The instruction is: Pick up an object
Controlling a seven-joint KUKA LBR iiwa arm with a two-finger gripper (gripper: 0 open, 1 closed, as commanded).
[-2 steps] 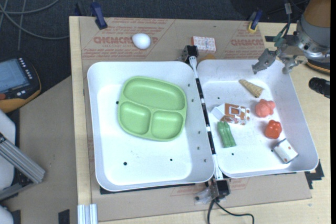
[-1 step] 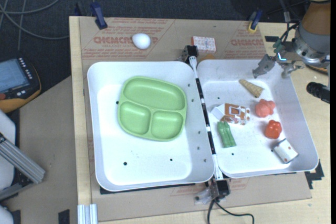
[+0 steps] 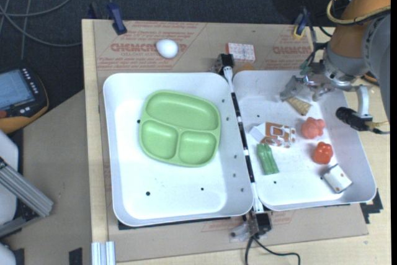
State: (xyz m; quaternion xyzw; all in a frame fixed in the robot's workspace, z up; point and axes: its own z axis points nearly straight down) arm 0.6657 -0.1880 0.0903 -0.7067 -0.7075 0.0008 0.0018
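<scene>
The grey arm's claw is seen low over the far part of the right shallow white bin, and whether it is open or closed cannot be told. A small tan wedge-shaped object lies just beside the claw, on its near side; contact cannot be made out. Nearer the middle of that bin a pink lumpy soft object and a red rounded object are found, one just before the other. A white and orange printed packet and a green ridged block lie toward the bin's left wall, and a small white cylinder with a dark end rests close to the near right rim. Bare floor is left at the bin's near left corner. In the left white bin a green three-compartment plastic tray is set, well apart from the claw. On the bench beyond the bins a white egg-shaped object is seen.
</scene>
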